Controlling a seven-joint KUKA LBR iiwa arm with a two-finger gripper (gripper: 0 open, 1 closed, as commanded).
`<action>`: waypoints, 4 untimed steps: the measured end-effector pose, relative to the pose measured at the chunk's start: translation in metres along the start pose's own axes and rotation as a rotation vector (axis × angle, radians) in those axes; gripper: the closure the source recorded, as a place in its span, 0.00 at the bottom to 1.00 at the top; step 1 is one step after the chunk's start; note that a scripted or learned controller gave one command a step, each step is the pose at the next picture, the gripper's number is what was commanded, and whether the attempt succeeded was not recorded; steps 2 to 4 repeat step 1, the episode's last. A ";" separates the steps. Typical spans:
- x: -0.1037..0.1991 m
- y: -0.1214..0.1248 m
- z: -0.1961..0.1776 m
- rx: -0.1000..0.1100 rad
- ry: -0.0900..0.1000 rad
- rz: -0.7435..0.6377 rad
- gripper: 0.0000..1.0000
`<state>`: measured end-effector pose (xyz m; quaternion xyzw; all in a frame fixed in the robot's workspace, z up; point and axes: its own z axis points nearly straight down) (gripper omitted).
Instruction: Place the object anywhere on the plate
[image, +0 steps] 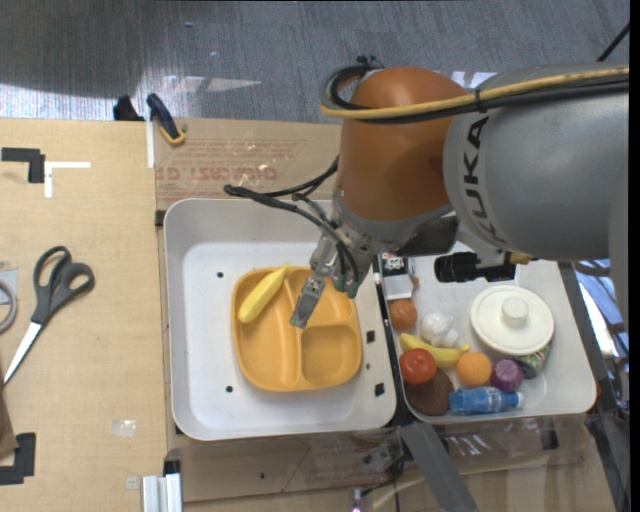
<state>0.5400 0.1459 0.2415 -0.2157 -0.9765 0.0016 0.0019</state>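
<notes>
Arm over the left bin, banana on the plate

The arm (480, 150) reaches over the left bin (190, 330); the yellow plate (310, 360) lies inside it; the gripper (318, 285) hangs above the plate, jaws spread, pinching nothing; the banana (260, 293) rests in the plate's upper-left compartment.

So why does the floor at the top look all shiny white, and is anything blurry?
Camera view: light bounces off the grey floor, making a pale glare patch. The hand looks slightly smeared above the yellow plate, and it casts a soft shadow there. The banana and scissors look sharp.
</notes>
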 end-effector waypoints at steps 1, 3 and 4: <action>0.000 0.000 0.000 0.000 0.000 0.000 0.00; 0.000 0.000 0.000 0.000 0.000 0.000 0.00; 0.000 0.000 0.000 0.000 0.000 0.000 0.00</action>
